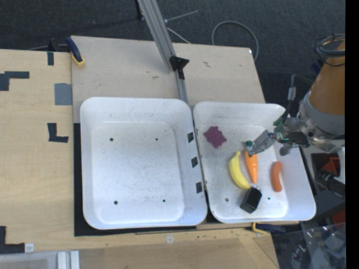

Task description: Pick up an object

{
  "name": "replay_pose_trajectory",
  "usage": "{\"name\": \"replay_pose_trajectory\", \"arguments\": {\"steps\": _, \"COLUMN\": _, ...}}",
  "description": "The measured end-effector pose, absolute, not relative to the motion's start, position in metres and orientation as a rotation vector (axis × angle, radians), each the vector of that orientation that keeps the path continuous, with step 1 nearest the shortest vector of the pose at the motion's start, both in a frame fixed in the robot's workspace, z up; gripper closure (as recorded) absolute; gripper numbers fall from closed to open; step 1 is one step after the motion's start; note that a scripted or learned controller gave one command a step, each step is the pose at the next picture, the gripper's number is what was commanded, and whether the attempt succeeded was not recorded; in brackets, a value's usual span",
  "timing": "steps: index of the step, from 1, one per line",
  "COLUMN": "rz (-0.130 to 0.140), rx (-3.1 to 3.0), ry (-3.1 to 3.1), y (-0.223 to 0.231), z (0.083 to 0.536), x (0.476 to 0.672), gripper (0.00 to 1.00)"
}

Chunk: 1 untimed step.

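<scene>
Carrot [252, 167]: orange, lying in the right bin [291, 206], snug against the banana's right side, its green top pointing up toward the gripper.
Banana [238, 171]: yellow, curved, touching the carrot.
Gripper [259, 144]: hanging just above the carrot's leafy end; fingers look apart, nothing between them as far as I can see.
Sausage [276, 176]: orange-red, right of the carrot, a bit apart.
Black block [251, 199]: just below the banana.
Purple thing [215, 136]: upper left of the bin, near the divider.
Left bin [90, 150]: white, beside the right one.
</scene>
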<state>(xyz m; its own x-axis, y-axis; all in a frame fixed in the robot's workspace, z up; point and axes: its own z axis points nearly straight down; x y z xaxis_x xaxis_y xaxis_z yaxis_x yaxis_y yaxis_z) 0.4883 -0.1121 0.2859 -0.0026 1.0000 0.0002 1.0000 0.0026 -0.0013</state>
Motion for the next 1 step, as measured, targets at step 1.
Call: {"name": "replay_pose_trajectory", "arguments": {"steps": 1, "rz": 0.001, "rx": -2.218, "ry": -2.223, "y": -0.1122, "z": 0.2859, "x": 0.4883, "gripper": 0.0}}
